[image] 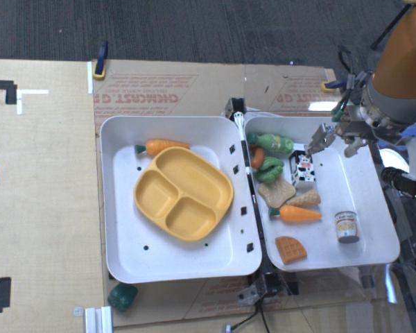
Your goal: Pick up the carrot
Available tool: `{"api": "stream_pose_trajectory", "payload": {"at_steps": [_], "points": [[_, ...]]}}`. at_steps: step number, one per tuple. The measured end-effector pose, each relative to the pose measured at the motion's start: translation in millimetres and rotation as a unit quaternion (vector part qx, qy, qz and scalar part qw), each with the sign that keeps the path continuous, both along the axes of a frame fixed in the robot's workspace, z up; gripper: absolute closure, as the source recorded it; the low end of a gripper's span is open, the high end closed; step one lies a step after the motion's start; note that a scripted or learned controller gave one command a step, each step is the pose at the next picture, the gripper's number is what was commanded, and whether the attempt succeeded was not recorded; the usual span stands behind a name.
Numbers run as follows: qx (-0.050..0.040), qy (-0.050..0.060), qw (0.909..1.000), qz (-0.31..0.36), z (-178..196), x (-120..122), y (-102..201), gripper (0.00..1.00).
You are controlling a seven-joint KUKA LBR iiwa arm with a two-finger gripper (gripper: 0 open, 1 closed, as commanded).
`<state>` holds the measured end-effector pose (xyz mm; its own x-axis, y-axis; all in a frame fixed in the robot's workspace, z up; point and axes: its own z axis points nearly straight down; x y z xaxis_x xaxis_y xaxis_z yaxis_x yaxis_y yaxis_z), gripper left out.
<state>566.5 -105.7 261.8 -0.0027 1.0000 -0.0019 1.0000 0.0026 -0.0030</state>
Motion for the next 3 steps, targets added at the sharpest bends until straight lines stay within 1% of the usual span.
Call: {"api": "stream_pose_trajectory", "payload": {"at_steps": [1,2,3], "points": [[0.0010,0.000,0.9964,0.084,-124.4,-16.3,-18.3,0.00],[0.0008,-0.002,0.9935,0.113,-170.1,-48.4,-1.6,0.00],[0.0001,-0.003,0.9939,0.110,-159.9,-46.6,-3.3,1.00]]}}
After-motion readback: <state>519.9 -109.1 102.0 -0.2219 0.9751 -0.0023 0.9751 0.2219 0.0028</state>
